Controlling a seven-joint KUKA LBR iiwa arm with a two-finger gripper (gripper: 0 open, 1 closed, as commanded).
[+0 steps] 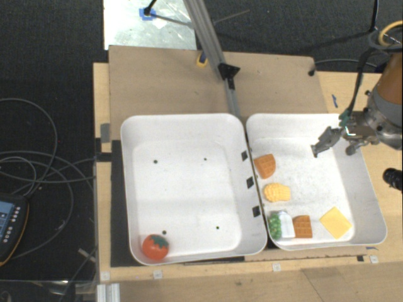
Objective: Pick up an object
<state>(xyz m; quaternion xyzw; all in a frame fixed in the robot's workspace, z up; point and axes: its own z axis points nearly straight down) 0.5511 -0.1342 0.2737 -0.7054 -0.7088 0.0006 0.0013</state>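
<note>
I see 1 arm (385,109) entering from right, wrist angled left and down, gripper (322,145) hanging low, nothing visible between fingers.

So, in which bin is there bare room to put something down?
The left bin is bare except for the tomato in its near-left corner. In the right bin, the far strip under the claw is free. Its near half is crowded: bread piece, corn, bottle, brown block, cheese.
</note>
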